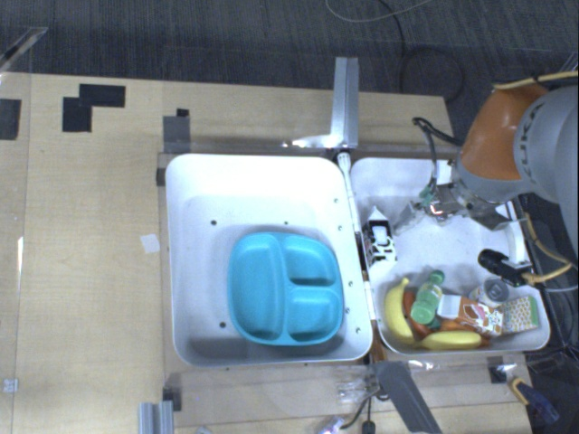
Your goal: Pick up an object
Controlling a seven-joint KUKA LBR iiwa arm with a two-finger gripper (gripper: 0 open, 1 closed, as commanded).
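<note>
Step in hand: approach. The gripper (436, 206) hangs over the far part of the right bin (398, 174) with nothing seen between its jaws, so the pick looks not yet made.
Jaws: the view does not show whether they are apart or together.
Candidates: no single object is named, and any loose thing in the bins would serve.
Closest candidate: a small black-and-white item (380, 240) lies against the right bin's left wall, apart from the rest and nearest the gripper.
Near-edge cluster: a banana (395, 310), a green bottle (427, 301), an orange-and-white carton (478, 316) and a green-patterned packet (520, 313) are crowded along the right bin's near edge.
Cluster contact: the bottle lies against the banana's inner curve.
Left bin (181, 242): a blue divided plate (286, 287) lies flat toward its near right corner, well apart from the gripper.
Next move: probably a descent onto one item, with the jaws spread and squared to its narrow side.
Likely trouble: the black-and-white item sits hard by the wall, which leaves little room on that side, and the cluster risks a grip on two things at once.
Look of the likeliest target: small and boxy, dark with white patches; its make cannot be told.
</note>
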